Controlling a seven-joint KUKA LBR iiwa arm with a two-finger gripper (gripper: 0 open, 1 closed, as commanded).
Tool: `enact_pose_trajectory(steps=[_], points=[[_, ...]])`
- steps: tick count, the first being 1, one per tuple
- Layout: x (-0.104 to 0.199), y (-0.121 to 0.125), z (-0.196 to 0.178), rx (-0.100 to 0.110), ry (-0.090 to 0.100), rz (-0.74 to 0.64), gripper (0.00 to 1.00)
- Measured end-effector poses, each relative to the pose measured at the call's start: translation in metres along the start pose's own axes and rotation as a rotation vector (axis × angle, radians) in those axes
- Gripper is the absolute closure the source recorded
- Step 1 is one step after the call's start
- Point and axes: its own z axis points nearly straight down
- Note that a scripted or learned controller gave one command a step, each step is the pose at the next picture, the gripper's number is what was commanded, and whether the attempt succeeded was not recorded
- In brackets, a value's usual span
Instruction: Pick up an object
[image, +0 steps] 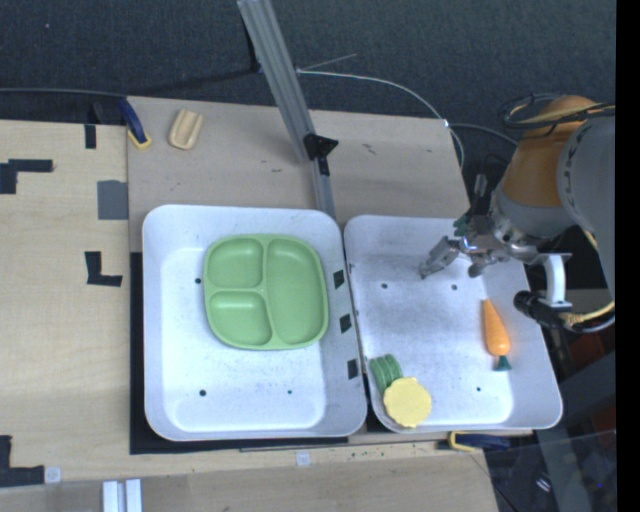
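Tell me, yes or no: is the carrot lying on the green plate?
No, the carrot lies in the right bin, while the green plate sits in the left bin.

Even, fairly bright overhead light washes the white bins (160, 300) pale (shadows stay faint); overall focus is slightly soft.

I see three candidates. An orange carrot (495, 330) lies lengthwise near the right bin's (440, 300) right wall, green tip toward the front. A yellow and green piece (401, 391) sits in that bin's front-left corner. A green divided plate (267, 291) lies flat in the left bin (170, 330).
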Motion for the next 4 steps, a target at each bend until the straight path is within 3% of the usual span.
enact_pose_trajectory(steps=[1, 2, 4], points=[[0.000, 0.000, 0.048, -0.008, -0.003, 0.000, 0.00], [0.001, 0.000, 0.036, -0.007, -0.001, -0.002, 1.00], [-0.006, -0.002, -0.090, -0.014, -0.002, 0.000, 1.00]])
